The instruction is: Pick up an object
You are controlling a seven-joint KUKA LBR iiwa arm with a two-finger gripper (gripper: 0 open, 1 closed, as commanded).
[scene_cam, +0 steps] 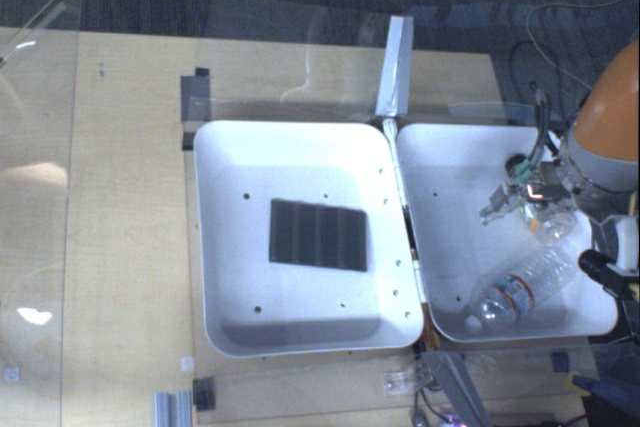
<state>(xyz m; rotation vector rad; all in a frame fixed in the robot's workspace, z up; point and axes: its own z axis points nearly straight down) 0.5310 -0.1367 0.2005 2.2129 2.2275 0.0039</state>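
A dark ribbed rectangular pad [318, 235] lies flat in the middle of the left bin [230, 155]. A clear plastic bottle [522, 289] with a red and blue label lies on its side near the front of the right bin [450, 155]. A small clear object [556, 224] sits just behind the bottle. My gripper [522, 193] hangs over the right bin's right half, above and behind the bottle and right next to the small clear object. Nothing visibly hangs from it.
The arm's orange band [612, 120] and grey wrist reach in over the right bin's right edge. A metal divider bar [394, 65] stands behind the seam between the bins. Cables [545, 45] run at the back right. Light wooden benchtop [100, 215] stretches left.
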